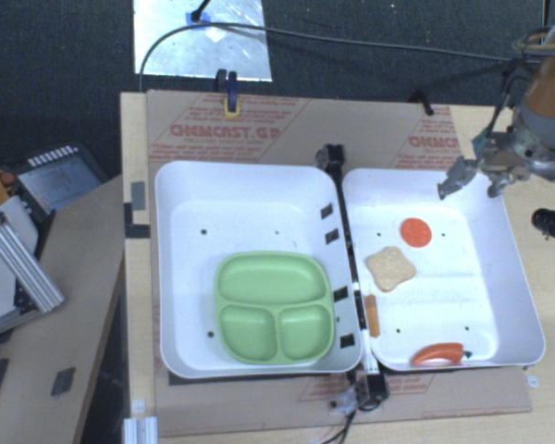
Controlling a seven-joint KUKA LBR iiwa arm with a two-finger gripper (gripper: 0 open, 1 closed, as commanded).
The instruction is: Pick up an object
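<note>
— Looking at progress, we'd say nothing is picked yet: our end effector (472,178) hangs over the far edge of the right bin (513,248), fingers spread apart with nothing between them.

— Agreed. What would we go for?

— Probably the orange disc (416,232), round and flat, lying in the bin's far half. Just beside it, nearer the middle, lies a tan lobed piece (389,267).

— So the descent, grasp and lift all remain, we judge.

Round orange-red disc (416,232) lying flat, below and left of the fingers (450,179). Beige cookie-like piece (389,267) lower still. Orange carrot-like pieces (437,353) farthest away.
</note>
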